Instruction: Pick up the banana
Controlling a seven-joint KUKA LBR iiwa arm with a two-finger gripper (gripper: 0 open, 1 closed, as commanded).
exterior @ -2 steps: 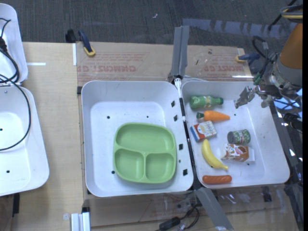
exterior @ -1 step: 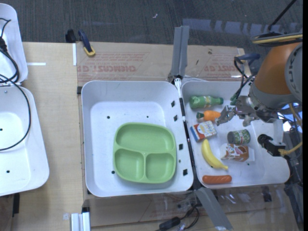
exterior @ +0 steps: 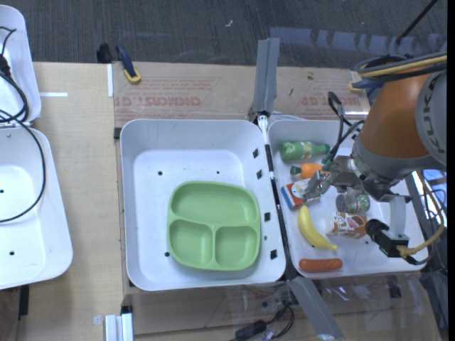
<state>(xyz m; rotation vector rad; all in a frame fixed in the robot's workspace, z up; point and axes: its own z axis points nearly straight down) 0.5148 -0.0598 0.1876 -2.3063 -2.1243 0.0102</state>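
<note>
Above the right bin (exterior: 398, 265), gripper (exterior: 321, 184) just over the banana (exterior: 313, 229), jaw state impossible to tell

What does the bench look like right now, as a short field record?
left bin: holds a green divided plate
right bin: banana, hot dog, green bottle, orange item, small packets
banana: lying flat, untouched
tool: over the right bin, above the banana, beside the packets
task state: banana not yet picked

Bench (exterior: 178, 91) (wooden) under two white bins (exterior: 142, 190)
</note>
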